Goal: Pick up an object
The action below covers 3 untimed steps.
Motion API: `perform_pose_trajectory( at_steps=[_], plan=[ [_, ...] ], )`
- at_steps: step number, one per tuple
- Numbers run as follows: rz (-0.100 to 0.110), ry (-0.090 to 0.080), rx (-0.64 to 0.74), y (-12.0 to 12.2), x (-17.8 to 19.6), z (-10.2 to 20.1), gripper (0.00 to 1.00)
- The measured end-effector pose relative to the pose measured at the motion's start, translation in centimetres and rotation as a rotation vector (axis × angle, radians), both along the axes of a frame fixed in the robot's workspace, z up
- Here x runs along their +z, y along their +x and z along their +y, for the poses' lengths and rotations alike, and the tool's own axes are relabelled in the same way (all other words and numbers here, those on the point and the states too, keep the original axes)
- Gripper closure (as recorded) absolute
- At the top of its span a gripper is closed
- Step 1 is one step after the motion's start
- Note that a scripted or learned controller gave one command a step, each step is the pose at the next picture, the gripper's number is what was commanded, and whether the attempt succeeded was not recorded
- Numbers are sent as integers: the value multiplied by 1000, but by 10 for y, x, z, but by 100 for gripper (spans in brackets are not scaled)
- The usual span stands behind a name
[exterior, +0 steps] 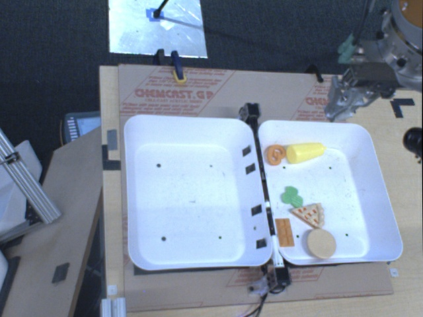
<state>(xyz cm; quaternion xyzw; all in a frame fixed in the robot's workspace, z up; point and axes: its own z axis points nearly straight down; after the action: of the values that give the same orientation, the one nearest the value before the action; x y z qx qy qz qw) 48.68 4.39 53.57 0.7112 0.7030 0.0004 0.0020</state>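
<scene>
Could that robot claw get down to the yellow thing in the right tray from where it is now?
Probably yes. The gripper hangs above the far rim of the right bin, and the yellow corn cob lies open from above, with only the orange pretzel close beside it.

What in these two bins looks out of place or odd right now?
Nothing stands out. The yellow piece, pretzel, green piece, pizza slice, orange block and round disc lie apart, intact, in the right bin.
</scene>
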Motion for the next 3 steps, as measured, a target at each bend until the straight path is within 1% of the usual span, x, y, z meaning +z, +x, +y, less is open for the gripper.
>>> perform_pose_trajectory(
  at_steps=[1, 2, 3],
  plan=[
    [-1, -1, 0, -1, 0, -117, 100],
    [0, 3, 23, 0, 0, -35, 100],
    [8, 3, 22, -1, -78, 33, 100]
  ],
)
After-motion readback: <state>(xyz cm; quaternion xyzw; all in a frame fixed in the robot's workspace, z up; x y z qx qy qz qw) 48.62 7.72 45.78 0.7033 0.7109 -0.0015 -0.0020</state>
